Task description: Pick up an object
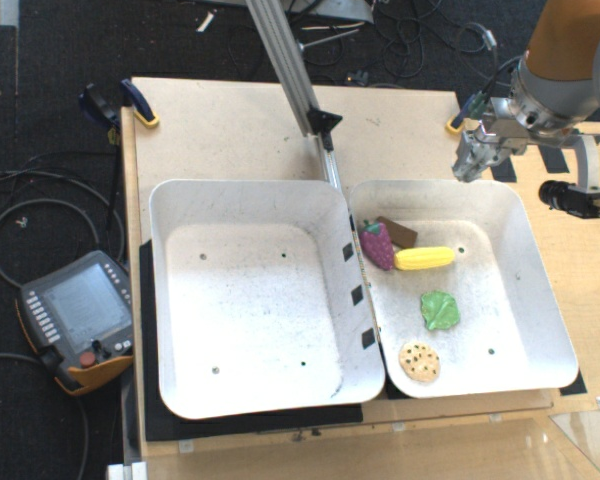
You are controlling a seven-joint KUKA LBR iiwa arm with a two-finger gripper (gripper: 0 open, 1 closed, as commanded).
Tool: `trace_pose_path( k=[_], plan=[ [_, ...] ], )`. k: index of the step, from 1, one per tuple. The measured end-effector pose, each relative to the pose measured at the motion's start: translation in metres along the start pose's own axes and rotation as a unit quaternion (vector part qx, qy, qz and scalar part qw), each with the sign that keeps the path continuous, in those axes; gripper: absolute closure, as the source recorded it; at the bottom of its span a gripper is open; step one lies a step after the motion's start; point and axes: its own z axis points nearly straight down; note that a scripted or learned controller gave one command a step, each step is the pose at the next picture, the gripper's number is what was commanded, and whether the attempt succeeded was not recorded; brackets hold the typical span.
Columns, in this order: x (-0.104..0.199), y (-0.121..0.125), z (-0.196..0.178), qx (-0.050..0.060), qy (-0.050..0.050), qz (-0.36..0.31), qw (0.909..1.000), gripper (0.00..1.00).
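— Toy food is what the arm has to choose from, and all of it lies in the right bin (540, 298): a yellow corn cob (424, 258) beside a purple bunch of grapes (377, 247), a brown piece (397, 233) tucked just behind them, a green leaf (440, 310) lower down, and a cookie (419, 361) near the front corner. The left bin (180, 228) sits alongside.

— And the end effector (470, 166)?

— It hangs above the counter (230, 128) at the right bin's far rim, apart from every piece. Whether it is spread or closed cannot be told at this angle, but nothing is seen in it.

— So how far along is the job?

— Hardly begun, by the look of it. No piece is lifted; each rests on the bin floor. Left to do: move over one piece, descend, close on it and raise it.
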Motion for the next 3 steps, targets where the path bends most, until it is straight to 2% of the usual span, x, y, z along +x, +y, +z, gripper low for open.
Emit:
trace_pose_path(
  k=[2,3],
  plan=[
    [0.105,-0.031,0.033,0.002,0.000,0.000,1.0000,1.00],
    [0.162,-0.042,0.027,0.001,0.000,-0.001,1.0000,1.00]
  ],
)
